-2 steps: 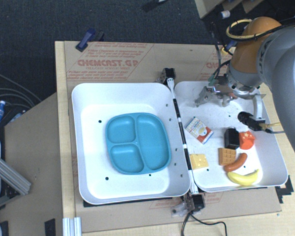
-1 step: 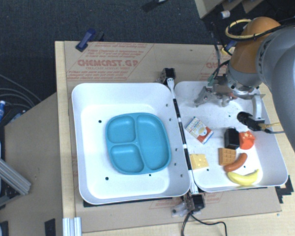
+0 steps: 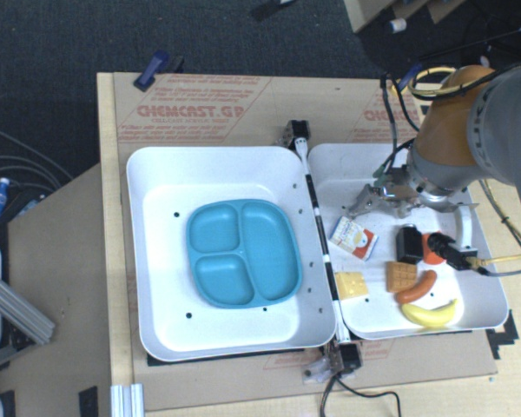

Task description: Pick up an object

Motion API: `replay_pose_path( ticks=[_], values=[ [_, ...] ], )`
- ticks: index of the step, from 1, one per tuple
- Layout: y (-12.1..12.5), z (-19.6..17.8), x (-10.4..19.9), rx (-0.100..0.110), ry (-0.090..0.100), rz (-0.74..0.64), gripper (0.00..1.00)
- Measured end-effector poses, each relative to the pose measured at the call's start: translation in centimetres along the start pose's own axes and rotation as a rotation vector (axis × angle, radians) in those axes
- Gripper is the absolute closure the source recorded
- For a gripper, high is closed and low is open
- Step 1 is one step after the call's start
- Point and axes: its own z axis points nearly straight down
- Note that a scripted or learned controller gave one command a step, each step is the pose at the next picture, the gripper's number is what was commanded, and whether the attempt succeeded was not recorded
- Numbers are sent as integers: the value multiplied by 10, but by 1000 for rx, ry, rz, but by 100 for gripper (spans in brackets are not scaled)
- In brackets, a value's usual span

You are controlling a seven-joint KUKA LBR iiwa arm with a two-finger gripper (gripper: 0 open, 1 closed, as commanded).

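While parked just up-right of carton, can't tell gripper apart or together; nothing seen clamped. Carton lying tilted. Below carton: cheese square. Down-right of carton: waffle, sausage touching it, banana lowest. All in right bin. Left of carton: left bin with blue plate. Under all: printed cardboard; dark carpet beyond, cables far left.

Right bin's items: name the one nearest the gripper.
The white-and-red packet, just below the gripper in the picture; the yellow square, sausage and banana lie farther off.
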Motion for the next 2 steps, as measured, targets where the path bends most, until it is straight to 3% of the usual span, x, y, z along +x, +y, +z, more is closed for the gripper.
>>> replay_pose_path(
  ticks=[1,2],
  values=[
    [60,-1,20,-3,0,-2,0],
    [3,0,34,0,0,0,0]
  ],
)
